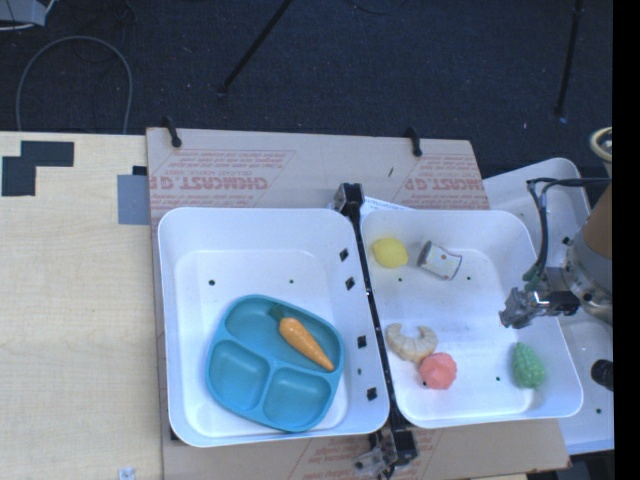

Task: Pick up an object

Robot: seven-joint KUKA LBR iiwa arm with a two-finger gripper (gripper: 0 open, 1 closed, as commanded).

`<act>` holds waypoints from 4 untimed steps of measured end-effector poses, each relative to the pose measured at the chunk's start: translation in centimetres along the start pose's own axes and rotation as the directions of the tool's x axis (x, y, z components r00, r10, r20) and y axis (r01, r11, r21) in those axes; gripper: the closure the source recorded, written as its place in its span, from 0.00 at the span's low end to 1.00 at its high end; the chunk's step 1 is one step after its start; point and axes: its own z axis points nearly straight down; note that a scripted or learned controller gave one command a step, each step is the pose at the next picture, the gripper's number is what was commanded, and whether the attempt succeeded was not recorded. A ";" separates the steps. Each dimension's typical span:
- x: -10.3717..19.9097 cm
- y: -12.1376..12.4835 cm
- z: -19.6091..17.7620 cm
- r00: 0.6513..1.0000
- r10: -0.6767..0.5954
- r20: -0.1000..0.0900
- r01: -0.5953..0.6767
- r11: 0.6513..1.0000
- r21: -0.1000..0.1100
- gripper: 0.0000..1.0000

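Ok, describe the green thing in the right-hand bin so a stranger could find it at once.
Take the right bin, the one without the blue plate. Go to its near right corner, below the gripper. The green bumpy object lies there alone, the bin's one green item, right of the pink one.

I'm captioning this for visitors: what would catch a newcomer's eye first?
Probably the blue divided plate in the left bin, with an orange carrot lying on it. Next, the right bin's bright toys: a yellow lemon, pink fruit and green piece, with the gripper above its right side.
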 end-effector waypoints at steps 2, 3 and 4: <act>9.0 1.8 0.9 1.000 -0.003 -0.002 0.003 1.000 0.002 1.00; 14.7 2.8 1.4 1.000 -0.004 -0.002 0.004 1.000 0.002 1.00; 20.5 2.7 0.3 1.000 -0.005 -0.002 0.005 1.000 0.000 1.00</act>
